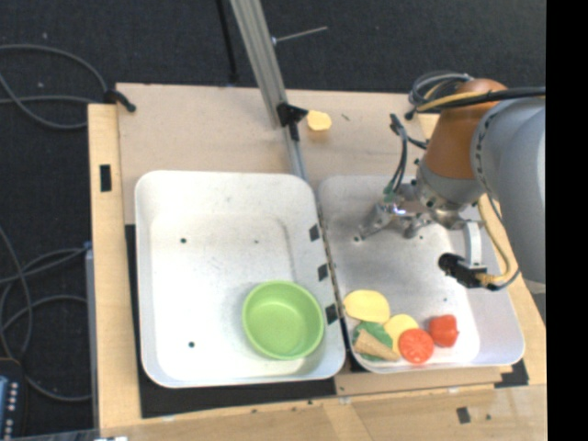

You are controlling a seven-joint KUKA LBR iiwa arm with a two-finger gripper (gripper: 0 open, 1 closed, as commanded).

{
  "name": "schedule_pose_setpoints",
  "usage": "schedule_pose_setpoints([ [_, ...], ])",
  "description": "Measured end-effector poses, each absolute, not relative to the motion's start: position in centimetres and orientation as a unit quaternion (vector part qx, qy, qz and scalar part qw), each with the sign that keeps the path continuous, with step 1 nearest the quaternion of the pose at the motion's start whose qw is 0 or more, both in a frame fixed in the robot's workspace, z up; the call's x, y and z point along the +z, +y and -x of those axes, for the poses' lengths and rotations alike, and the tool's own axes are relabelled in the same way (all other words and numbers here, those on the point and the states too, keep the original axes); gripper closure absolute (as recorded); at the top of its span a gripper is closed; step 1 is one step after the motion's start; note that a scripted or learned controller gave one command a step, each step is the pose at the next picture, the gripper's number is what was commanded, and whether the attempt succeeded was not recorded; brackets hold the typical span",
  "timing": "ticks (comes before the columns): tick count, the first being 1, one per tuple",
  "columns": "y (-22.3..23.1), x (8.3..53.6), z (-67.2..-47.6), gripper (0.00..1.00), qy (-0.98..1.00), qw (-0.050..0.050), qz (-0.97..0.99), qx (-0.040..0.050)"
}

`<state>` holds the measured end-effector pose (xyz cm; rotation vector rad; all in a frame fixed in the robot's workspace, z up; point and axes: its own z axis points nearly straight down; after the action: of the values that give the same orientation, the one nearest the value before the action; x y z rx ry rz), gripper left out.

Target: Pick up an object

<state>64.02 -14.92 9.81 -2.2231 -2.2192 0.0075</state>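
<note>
Camera view, bench (184, 127): a tan board is carrying two shallow white bins side by side, with a small yellow piece (319, 120) lying on the bare board behind them, beside the foot of a slanting metal post (262, 49).

Camera view, left bin (184, 209): a green bowl (283, 319) is sitting near its front right corner.

Camera view, right bin (501, 338): the candidate objects are crowding its front edge. A yellow piece (367, 305) is lying nearest the front left corner, a tan cone-like piece (375, 343) is touching the front wall with something green tucked beside it, a second yellow piece (401, 326) is resting just right of these, and a red tomato (415, 345) and a red block (444, 330) are closing the row.

Camera view, arm (505, 154): it is reaching in from the right side and hanging over the rear half of the right bin.

Camera view, gripper (401, 217): it is pointing down over bare bin floor, well apart from the cluster; nothing is lying between its fingers, and how wide they are standing cannot be told.

Step in hand: judged as the approach, with no object yet taken.

Next move: it is likely calling for travel toward the front edge, then a descent onto one piece; the red block at the row's right end looks the least crowded.
</note>
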Motion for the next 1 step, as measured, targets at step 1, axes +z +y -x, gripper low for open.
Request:
schedule_pose_setpoints([
  [1, -14.98, 11.24, -64.18, 1.0, -0.706, -0.002, 0.709, -0.0003],
])
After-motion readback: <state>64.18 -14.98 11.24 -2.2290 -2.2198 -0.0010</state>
